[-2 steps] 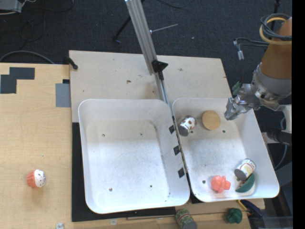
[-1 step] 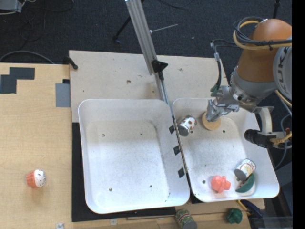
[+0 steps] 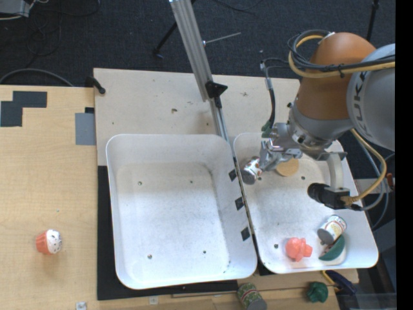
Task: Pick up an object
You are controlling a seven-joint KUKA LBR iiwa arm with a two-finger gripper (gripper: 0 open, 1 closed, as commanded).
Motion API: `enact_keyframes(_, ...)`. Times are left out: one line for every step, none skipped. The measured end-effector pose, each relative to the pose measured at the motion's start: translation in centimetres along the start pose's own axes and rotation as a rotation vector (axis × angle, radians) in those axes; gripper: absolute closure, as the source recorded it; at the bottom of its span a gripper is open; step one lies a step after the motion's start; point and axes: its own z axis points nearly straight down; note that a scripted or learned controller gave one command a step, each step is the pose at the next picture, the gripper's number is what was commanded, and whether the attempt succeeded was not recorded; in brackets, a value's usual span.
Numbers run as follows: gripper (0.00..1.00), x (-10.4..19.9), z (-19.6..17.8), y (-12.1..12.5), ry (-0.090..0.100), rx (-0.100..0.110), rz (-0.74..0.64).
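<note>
A small shiny silver-and-white obj (image 3: 251,170) is seen pinched between fingers of the gripper (image 3: 257,168), raised over right white bin (image 3: 361,254) near the divider; tan round disc (image 3: 287,167) is just beside.
</note>
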Motion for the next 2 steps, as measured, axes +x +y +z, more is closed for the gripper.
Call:
enact_keyframes(1.00, 6.3, 0.9, 0.0, 0.000, 0.000, -0.001)
enact_keyframes(1.00, 10.6, 1.8, 0.4, -0.001, -0.001, 0.002)
